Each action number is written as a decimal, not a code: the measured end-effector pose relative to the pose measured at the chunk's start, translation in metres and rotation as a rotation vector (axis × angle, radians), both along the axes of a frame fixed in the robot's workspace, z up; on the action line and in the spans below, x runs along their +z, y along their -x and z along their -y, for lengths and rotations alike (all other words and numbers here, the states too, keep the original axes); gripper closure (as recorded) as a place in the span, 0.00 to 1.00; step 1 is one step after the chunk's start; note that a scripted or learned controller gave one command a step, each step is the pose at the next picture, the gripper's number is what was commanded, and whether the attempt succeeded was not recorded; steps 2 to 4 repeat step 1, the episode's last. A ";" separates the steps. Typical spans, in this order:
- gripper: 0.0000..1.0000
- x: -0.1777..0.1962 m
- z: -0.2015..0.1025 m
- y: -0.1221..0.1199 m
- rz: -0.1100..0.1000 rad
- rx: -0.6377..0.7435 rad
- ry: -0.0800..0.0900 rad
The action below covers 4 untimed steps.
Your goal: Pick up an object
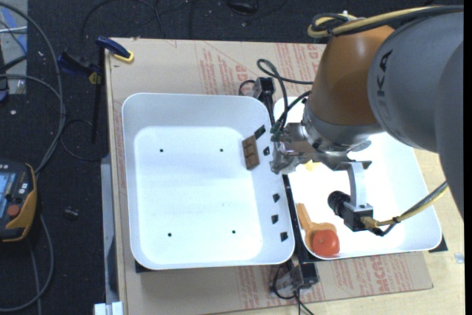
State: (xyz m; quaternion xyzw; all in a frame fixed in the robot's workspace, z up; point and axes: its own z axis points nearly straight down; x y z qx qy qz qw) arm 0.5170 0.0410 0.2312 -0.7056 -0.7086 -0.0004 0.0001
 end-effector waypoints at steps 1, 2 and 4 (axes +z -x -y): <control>1.00 0.009 -0.049 -0.013 -0.001 0.000 0.000; 1.00 0.009 -0.049 -0.013 -0.001 0.000 0.000; 1.00 0.009 -0.049 -0.013 -0.001 0.000 0.000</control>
